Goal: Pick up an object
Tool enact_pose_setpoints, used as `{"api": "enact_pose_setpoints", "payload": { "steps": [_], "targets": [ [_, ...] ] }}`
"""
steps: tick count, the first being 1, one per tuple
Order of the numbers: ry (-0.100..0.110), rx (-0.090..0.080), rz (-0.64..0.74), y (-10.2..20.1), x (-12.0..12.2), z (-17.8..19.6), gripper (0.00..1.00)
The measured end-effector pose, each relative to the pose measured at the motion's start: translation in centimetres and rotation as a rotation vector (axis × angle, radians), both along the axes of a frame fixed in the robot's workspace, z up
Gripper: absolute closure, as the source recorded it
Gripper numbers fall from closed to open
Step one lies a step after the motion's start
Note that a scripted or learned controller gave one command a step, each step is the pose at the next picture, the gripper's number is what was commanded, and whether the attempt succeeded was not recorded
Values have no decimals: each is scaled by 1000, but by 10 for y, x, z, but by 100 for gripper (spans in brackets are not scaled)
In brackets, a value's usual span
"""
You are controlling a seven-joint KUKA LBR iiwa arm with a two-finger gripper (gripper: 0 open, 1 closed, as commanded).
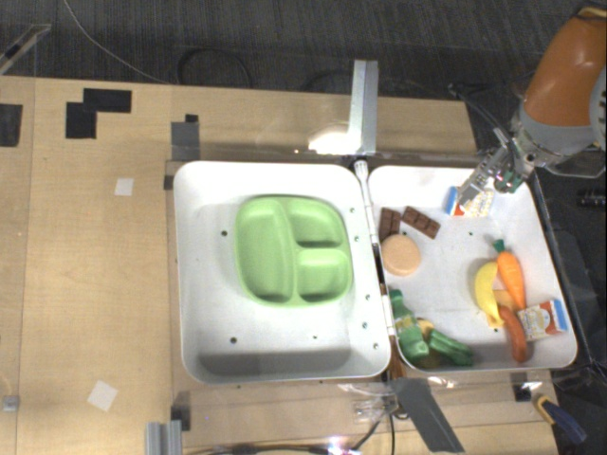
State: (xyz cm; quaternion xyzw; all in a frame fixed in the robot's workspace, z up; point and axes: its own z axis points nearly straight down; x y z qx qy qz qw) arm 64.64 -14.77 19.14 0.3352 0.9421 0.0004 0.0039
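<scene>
My gripper (495, 173) hangs over the right bin's (560, 349) far corner, just above a small blue-and-white packet (465, 200). Nothing is lifted yet. I cannot tell how my jaws stand.

Here's the left bin (201, 292), and sitting square in its middle is a green divided plate (289, 249), three compartments facing up. Just behind the bin's far right corner stands a metal post (364, 102). Out beyond its far left corner, black patches (95, 110) mark the wooden bench (85, 282).
</scene>
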Motion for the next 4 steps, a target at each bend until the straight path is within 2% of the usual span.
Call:
{"api": "enact_pose_setpoints", "payload": {
  "steps": [1,2,3,4],
  "targets": [
    [-3,2,-101,48,18,4,100],
    [-3,5,-289,105,-18,53,100],
    [1,2,-354,38,23,38,100],
    [-1,-1,-122,-37,24,7,100]
  ]
}}
